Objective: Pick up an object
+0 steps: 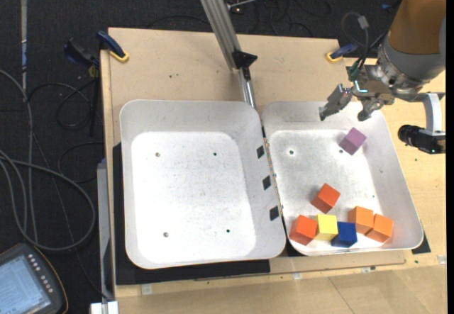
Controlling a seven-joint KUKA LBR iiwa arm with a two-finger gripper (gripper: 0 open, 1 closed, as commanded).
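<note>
The gripper (349, 102) hangs over the far rim of the right bin (397, 164), its two dark fingers splayed apart with clear daylight between them and nothing caught there. Closest candidate by a wide margin is the purple cube (352, 139), sitting alone on the bin floor just toward the camera from the fingertips, near but apart from them, and turned a little on the diagonal (so its faces do not line up squarely with the bin walls). I'd call that the relation that matters: the cube lies almost straight below and slightly nearward of the open fingers, so a short shift toward the camera plus a descent looks like the whole job. Room is generous around it, bare white floor on every side, with the far rim the only edge close enough to worry about, and the fingers will likely need to turn to meet the cube's flat sides rather than its corners. Further down the bin things get crowded: an orange cube (326, 197) stands by itself mid-floor, and along the near wall a tight row runs orange block (304, 228), yellow cube (327, 225), blue cube (345, 234), then two more orange ones (372, 222), several touching. Those look harder to get fingers around. The left bin (191, 178) sits alongside, well away from the action.
</note>
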